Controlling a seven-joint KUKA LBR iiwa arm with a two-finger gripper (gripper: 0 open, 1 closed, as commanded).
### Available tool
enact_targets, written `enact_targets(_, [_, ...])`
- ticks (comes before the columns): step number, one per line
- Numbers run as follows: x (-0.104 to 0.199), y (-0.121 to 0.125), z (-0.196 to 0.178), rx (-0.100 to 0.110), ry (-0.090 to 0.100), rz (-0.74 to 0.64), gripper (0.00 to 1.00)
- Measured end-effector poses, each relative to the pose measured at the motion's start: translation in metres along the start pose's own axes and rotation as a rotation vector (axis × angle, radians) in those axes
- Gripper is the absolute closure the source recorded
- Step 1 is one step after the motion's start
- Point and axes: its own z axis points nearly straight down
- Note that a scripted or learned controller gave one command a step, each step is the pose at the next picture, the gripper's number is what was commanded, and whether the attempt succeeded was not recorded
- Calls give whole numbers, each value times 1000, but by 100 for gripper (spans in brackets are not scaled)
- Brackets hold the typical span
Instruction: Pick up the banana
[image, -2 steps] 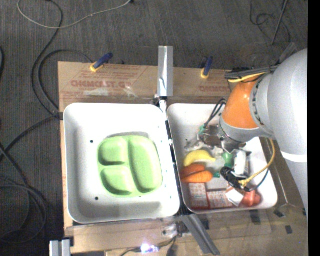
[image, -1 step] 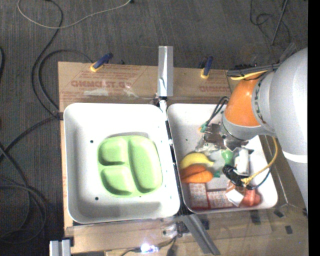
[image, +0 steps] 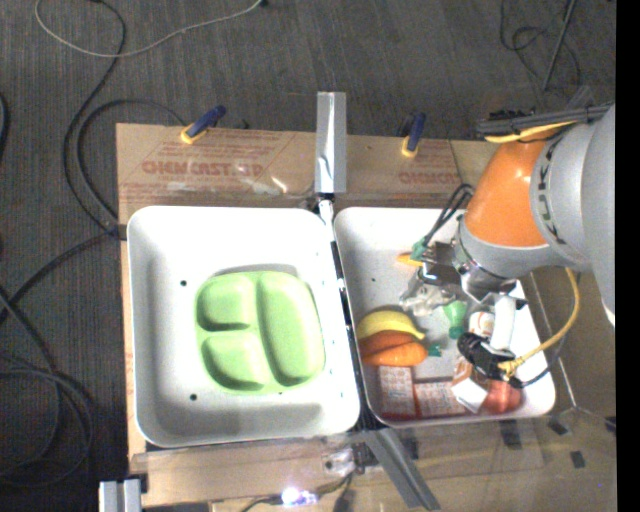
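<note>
Orange band (image: 515, 205) lettered "KUKA", above yellow banana (image: 391, 323).

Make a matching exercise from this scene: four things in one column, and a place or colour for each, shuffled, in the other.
Things
1. banana
2. green divided tray
3. pincer
4. blue-handled clamp

Descriptions
A. in the left bin
B. on the cardboard's far edge, beyond the left bin
C. yellow, in the right bin, against an orange item
D. over the right bin, just beyond the banana

Pairs: 1-C, 2-A, 3-D, 4-B
</note>
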Motion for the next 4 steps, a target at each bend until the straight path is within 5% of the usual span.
enact_targets(1, [0, 0, 0, 0, 0, 0, 0])
enact_targets(2, [-17, 20, 86, -1, 1, -85, 0])
enact_targets(3, [-16, 19, 78, 3, 2, -87, 100])
enact_targets(4, [87, 25, -72, -2, -2, -138, 100])
